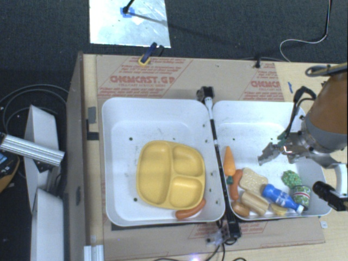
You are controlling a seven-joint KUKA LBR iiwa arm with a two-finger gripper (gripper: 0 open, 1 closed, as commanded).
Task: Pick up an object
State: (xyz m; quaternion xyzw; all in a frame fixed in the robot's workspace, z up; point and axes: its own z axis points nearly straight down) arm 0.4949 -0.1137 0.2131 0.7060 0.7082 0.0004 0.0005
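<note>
- Reaching in from the right, the grey arm (pixel 326 118) with its orange band hangs over the right bin (pixel 255 118), its pincer (pixel 270 152) low above the bin's bare white middle
- The pincer's dark fingers look spread a little way apart, with nothing seen between them
- Objects to pick lie crowded along the near edge of the right bin: an orange carrot (pixel 229 161) by the divider, a pale cracker-like slab (pixel 253 179) just beside it, a tan roll (pixel 255 202) in front of that, and a blue bottle (pixel 281 197) touching the roll's right end
- A green broccoli piece (pixel 291 178) sits further right, close under the arm's wrist, with a small dark can (pixel 300 194) just in front of it
- None of these touches the pincer; the cracker-like slab is the nearest
- In the left bin (pixel 122 124) a yellow divided plate (pixel 170 174) lies flat, with an orange sausage (pixel 190 211) resting against its near rim
- Both bins sit side by side on the bench (pixel 163 75), which is covered in printed brown card
</note>
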